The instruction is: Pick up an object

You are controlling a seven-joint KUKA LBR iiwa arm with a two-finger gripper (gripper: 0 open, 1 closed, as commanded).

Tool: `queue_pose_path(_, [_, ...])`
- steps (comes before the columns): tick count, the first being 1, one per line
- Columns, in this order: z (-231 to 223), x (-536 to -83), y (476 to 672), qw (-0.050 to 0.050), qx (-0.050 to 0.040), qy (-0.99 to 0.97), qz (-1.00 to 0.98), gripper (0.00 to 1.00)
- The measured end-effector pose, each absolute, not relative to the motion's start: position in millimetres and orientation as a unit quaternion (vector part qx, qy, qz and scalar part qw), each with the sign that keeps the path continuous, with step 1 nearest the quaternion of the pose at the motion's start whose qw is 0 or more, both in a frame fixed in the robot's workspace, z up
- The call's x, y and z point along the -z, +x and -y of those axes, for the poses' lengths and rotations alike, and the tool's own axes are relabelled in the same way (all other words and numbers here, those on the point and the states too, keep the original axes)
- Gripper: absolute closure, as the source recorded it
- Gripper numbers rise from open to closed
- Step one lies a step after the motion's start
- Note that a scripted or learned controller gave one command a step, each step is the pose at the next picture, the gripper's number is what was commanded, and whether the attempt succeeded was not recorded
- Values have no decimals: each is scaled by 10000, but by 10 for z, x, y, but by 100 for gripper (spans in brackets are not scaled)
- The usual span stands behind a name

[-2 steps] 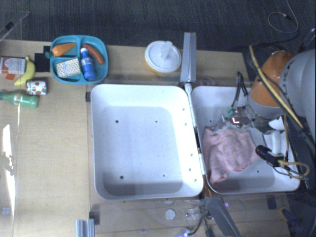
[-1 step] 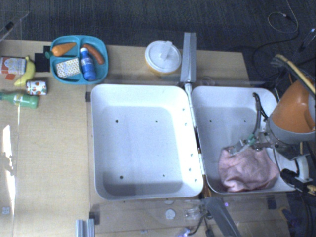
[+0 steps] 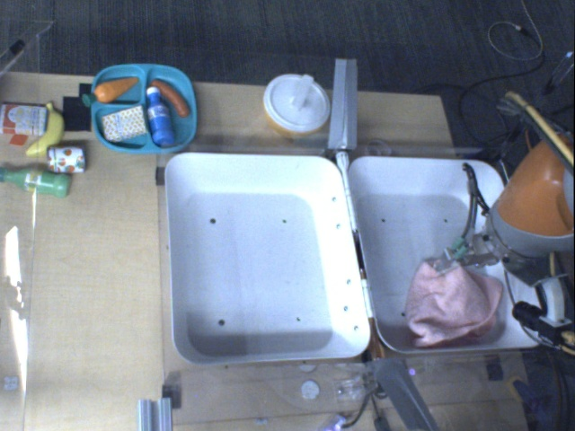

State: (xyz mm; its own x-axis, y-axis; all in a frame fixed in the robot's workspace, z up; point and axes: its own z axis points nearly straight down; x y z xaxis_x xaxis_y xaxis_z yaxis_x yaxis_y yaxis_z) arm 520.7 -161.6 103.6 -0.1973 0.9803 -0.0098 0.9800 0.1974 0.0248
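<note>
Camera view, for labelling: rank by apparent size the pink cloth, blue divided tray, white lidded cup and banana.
1. blue divided tray and pink cloth, too alike to rank
2. white lidded cup
3. banana

The grey KUKA arm with its broad, rounded orange band (image 3: 537,194) shows a paler grey collar beneath that band. A thin black cable (image 3: 473,206) runs down alongside it. Lower sits the small metallic two-finger gripper (image 3: 458,257), silvery with greenish parts, its details too small to make out.
</note>
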Motion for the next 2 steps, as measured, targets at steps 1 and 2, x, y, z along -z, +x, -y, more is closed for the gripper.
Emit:
queue_pose_path(1, [1438, -1679, 5522, 17, -10, 6455, -7638, 100])
queue_pose_path(2, [1359, -1900, 6425, 32, -11, 5246, -8513, 100])
